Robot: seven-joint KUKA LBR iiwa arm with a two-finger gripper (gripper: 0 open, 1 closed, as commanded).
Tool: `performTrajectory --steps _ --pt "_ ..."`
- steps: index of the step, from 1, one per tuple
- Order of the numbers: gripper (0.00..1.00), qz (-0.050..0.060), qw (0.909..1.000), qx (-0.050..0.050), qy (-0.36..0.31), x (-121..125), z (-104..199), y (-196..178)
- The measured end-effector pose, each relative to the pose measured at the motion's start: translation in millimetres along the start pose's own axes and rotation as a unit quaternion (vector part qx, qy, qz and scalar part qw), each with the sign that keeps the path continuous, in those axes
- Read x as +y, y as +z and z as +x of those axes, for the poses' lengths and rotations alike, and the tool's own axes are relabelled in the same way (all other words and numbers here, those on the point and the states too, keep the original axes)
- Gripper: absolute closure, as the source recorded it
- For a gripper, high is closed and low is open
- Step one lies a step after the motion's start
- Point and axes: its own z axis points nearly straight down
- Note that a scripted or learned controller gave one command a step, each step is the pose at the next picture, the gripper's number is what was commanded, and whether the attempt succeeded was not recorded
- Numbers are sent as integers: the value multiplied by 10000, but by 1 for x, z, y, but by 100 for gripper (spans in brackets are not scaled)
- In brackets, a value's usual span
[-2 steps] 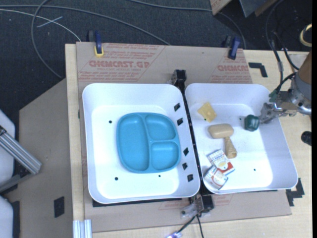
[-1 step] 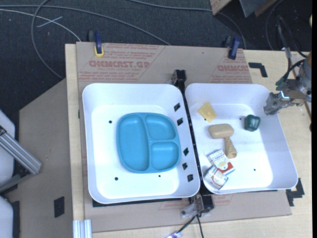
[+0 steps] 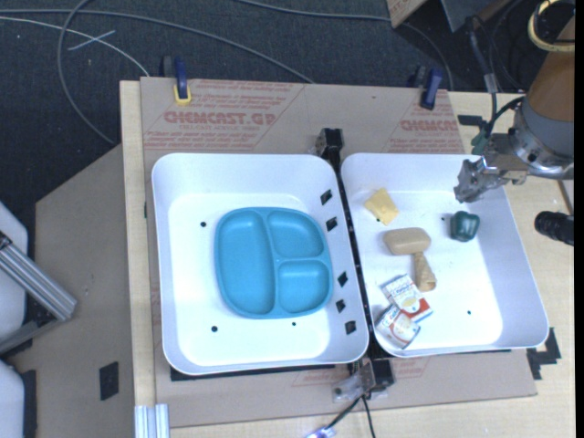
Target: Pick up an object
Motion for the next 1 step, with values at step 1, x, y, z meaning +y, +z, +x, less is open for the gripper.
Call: performTrajectory --steps 1 --pt "100 9 10000 -3 11 9 48 -5"
